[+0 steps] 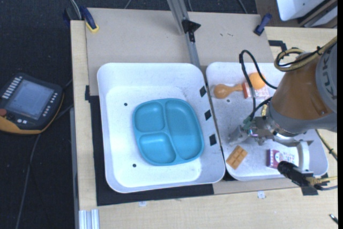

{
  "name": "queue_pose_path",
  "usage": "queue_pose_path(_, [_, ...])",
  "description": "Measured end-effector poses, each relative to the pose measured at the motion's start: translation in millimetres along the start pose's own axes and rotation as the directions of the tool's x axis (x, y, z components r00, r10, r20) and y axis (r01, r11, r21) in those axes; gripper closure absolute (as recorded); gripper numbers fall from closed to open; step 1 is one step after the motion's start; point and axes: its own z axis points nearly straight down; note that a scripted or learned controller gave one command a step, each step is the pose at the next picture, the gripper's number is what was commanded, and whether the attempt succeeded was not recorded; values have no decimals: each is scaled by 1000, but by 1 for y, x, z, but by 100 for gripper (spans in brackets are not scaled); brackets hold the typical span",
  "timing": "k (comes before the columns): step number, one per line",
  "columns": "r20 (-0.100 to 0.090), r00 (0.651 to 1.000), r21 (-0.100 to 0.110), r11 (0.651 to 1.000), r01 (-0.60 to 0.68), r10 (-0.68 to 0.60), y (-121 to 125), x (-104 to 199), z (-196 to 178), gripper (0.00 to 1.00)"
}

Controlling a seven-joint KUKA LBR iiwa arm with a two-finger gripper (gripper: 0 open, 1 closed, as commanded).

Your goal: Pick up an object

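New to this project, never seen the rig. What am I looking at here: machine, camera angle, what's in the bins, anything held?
One fixed camera looks down at a slant on a bench with two shallow white bins. The grey and orange shape on the right is a robot arm; its gripper is low inside the right bin. I can't tell whether it holds anything. The left bin holds a blue divided tray. The right bin holds an orange-tan piece near the top, a tan block and a small printed packet.
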Motion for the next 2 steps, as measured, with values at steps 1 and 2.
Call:
queue_pose_path(1, [1,1000,-10,1000,1,-1,1,1,31,0])
queue_pose_path(2, [5,1000,-17,1000,-1,1,3,-1,19,100])
